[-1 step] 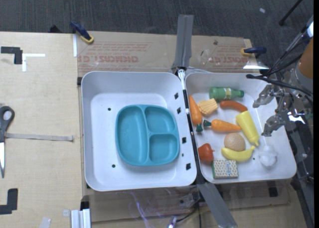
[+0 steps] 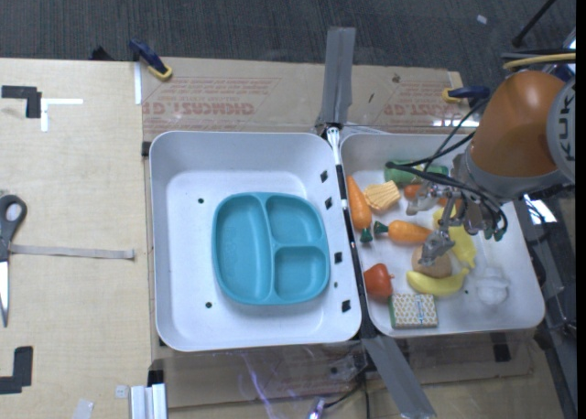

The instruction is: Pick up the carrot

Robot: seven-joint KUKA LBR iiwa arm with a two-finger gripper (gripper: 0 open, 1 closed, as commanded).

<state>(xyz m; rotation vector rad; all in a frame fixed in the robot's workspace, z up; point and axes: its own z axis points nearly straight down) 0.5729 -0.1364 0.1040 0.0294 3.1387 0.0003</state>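
Note:
Two orange carrots lie in the right bin. One carrot runs along the bin's left wall. The other carrot lies crosswise near the middle, its green top pointing left. My gripper hangs low over the bin, just right of the crosswise carrot's tip and above a brownish item next to the banana. No carrot shows in its grasp. The orange wrist band sits above and to the right.
The right bin also holds a red tomato, a yellow wedge, a green item, a speckled block and a clear object. A teal divided plate rests in the left bin. Scissors lie far left.

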